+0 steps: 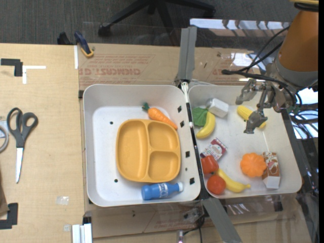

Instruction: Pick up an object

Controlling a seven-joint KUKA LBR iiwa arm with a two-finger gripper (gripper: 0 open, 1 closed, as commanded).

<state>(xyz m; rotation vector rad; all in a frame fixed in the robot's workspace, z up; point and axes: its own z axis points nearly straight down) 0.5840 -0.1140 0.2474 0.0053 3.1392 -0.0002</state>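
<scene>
Over the right bin, the gripper hangs with fingers spread, nothing between them, just beside a corn cob. An orange lies below it, a juice carton touching the orange's right side, a banana to the left.

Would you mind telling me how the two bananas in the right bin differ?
The upper banana lies beside the green leafy toy near the bin's left wall; the lower banana lies near the front edge, touching the tomato. The upper one looks thicker and curves more upright in the view, while the lower one looks slimmer and runs slantwise. Both are yellow.
</scene>
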